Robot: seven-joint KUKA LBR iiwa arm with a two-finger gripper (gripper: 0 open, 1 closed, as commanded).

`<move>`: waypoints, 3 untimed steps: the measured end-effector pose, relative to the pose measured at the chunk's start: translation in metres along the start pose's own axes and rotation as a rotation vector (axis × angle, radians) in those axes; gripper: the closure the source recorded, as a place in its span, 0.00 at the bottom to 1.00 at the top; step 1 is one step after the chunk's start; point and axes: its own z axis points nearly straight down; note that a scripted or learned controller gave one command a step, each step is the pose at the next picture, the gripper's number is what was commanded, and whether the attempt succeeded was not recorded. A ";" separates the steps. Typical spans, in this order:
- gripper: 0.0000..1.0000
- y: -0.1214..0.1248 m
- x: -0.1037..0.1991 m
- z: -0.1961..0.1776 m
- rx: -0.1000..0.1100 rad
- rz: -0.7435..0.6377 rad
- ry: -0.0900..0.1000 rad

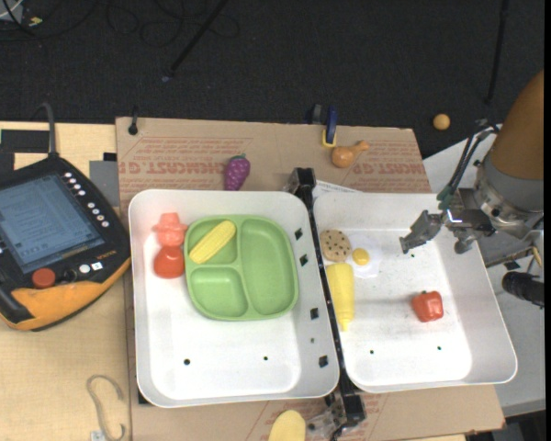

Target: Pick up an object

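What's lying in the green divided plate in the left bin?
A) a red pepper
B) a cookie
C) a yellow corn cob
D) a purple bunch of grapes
C: the yellow corn cob lies in the upper left compartment of the green plate; the red pepper and cookie are in the right bin, and the grapes are on the cardboard behind.

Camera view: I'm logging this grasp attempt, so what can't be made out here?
- Pincer: too small and blurred to tell open from shut.
- Arm: cut off by the right edge.
- Yellow object: cut by the bottom edge.
- Left bin: floor under the green tray hidden.
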 end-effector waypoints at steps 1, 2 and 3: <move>0.00 0.002 0.000 -0.006 -0.012 -0.002 -0.002; 0.00 0.001 0.010 0.053 -0.005 -0.001 0.000; 0.00 -0.010 0.011 0.109 -0.005 -0.002 0.000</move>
